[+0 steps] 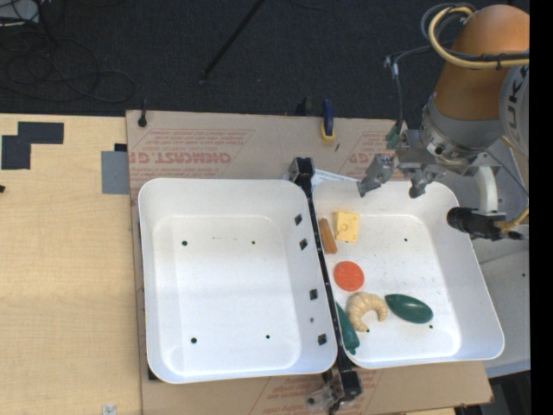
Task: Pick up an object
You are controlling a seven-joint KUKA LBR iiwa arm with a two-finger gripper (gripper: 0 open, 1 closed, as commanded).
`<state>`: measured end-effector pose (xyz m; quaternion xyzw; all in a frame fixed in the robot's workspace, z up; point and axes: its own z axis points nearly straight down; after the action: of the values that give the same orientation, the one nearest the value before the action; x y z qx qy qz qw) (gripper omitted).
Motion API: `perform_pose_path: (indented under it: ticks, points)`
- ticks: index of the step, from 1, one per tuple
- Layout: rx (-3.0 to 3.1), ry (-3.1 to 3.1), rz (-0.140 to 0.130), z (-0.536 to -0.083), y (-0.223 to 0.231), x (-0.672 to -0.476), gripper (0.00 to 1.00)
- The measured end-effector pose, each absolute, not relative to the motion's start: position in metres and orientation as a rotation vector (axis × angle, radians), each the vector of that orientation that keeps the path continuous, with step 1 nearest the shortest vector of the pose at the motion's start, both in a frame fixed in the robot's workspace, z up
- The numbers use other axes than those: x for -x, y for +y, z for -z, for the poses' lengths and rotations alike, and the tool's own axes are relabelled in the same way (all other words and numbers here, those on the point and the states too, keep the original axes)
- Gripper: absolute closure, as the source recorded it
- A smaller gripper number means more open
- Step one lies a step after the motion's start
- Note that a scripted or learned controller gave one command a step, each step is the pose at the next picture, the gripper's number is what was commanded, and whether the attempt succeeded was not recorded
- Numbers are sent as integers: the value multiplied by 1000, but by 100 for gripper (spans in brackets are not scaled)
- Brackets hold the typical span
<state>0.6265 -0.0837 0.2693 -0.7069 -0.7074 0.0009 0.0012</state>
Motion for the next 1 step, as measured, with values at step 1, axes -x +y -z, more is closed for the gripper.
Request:
perform_pose_path:
  ticks: [1]
  points:
    - [2214,-2219,-7,-213,-59,-643,0]
